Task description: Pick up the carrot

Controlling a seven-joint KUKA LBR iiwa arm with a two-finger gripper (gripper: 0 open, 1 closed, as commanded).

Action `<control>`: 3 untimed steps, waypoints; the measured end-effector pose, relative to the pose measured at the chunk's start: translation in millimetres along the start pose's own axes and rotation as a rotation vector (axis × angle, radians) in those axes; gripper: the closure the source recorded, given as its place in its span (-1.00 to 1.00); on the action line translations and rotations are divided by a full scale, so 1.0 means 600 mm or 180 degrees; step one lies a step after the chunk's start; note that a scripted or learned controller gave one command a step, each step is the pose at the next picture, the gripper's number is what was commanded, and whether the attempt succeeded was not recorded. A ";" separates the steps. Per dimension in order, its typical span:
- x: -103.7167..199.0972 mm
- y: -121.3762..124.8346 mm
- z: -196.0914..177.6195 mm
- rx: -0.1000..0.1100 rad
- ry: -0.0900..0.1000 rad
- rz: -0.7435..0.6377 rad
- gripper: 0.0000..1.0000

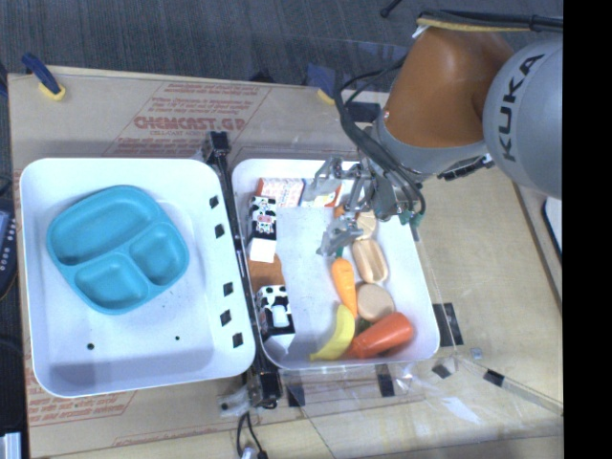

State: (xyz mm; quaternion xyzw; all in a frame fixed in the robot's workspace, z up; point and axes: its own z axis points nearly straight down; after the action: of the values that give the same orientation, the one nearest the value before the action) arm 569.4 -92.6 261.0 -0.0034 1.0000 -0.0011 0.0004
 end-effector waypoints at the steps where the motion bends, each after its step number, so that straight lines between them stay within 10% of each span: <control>1: 0.066 -0.020 0.179 -0.0013 0.0018 -0.0754 -1.00; 2: 0.102 -0.092 0.283 -0.0011 0.0004 -0.0733 -1.00; 3: 0.097 -0.089 0.265 -0.0009 -0.0006 -0.0763 1.00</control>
State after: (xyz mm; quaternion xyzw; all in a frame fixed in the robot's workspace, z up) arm 511.4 -146.5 102.3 -0.1230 0.9924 0.0003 0.0012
